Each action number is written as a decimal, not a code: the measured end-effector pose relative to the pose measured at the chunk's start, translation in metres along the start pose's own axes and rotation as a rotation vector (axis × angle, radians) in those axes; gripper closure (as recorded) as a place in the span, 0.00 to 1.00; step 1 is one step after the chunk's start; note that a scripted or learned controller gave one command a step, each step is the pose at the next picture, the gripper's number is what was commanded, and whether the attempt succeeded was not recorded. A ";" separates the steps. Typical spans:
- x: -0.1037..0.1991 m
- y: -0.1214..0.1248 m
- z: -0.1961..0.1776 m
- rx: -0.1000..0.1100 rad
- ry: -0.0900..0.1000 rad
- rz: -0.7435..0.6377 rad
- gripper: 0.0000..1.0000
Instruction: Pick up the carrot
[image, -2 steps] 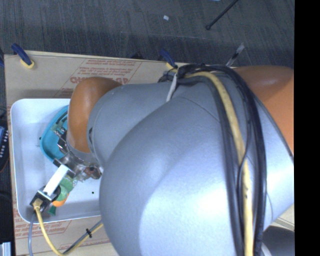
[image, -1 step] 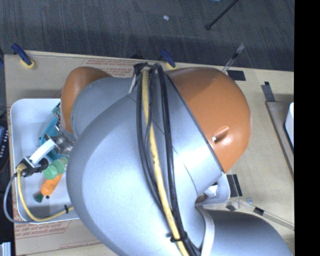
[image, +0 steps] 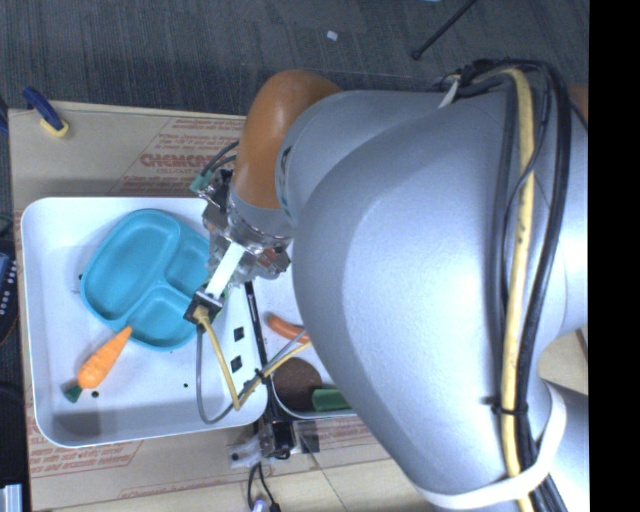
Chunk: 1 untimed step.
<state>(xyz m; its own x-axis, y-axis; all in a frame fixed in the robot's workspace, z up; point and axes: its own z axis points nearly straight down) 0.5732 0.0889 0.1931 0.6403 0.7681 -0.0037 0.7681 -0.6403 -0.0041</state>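
Setting: robot lab. Evidence: large grey arm (image: 420, 280) with cabling (image: 520, 250), right; white bin (image: 30, 300) on cardboard-lined surface (image: 150, 150), left; grey carpet (image: 150, 50), top.

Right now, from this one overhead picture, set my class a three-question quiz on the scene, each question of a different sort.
1. True or false: the orange toy carrot with a green top lies in the same shallow white bin as the blue divided plastic plate.
2. Short answer: what colour is the band above the wrist of the grey arm?
3. Multiple choice: the carrot's green end points toward A) the plate, B) the bin's lower-left corner in view, C) the arm.
Key: 1 true; 2 orange; 3 B.
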 end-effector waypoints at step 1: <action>-0.073 -0.066 -0.046 0.005 -0.001 0.047 1.00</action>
<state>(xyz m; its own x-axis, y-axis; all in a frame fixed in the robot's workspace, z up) 0.4761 0.0754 0.2394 0.6755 0.7374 -0.0055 0.7373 -0.6755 -0.0089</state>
